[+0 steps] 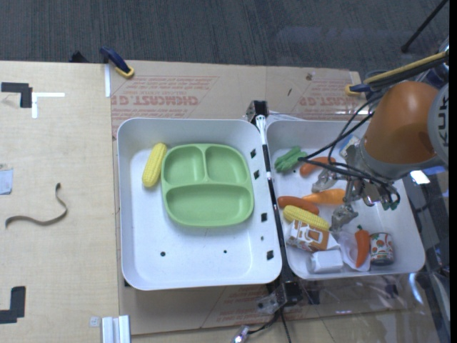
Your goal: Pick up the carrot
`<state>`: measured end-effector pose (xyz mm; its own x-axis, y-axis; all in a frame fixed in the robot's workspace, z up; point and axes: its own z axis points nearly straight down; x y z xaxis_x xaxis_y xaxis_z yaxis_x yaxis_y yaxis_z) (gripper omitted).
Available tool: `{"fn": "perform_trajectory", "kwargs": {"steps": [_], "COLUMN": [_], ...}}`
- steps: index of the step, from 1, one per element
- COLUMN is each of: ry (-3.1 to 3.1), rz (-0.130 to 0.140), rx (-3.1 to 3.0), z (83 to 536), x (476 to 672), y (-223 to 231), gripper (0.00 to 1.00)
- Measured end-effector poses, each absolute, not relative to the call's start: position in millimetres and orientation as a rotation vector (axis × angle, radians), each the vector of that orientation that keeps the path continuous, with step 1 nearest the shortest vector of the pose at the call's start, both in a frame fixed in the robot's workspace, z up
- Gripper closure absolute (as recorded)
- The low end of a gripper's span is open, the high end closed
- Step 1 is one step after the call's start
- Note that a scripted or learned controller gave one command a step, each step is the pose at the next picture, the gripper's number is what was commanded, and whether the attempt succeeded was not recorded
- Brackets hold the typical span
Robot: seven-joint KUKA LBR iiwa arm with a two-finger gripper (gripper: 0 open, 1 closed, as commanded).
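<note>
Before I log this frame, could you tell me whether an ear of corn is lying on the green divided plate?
No, the corn lies on the left bin's floor beside the green plate, against its left edge.

Bench (50, 263): light wood surface, with a brown cardboard sheet (186, 91) laid over its middle and right part. Two shallow white bins rest side by side on the cardboard, the left bin (193, 270) touching the right bin (410, 259) along a shared edge. A blue and yellow clamp (116, 61) sits at the sheet's upper left corner. A thin dark cable (39, 216) lies curled on the bare wood, well apart from the bins
</note>
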<state>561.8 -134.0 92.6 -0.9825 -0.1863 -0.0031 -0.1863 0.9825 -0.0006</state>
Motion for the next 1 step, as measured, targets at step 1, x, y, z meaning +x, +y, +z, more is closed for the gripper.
{"fn": "perform_trajectory", "kwargs": {"steps": [1], "ry": [3.105], "rz": [-0.019], "rx": [-0.27], "z": [97.8], "x": [519.3], "y": [-105.9], "gripper": [0.0]}}
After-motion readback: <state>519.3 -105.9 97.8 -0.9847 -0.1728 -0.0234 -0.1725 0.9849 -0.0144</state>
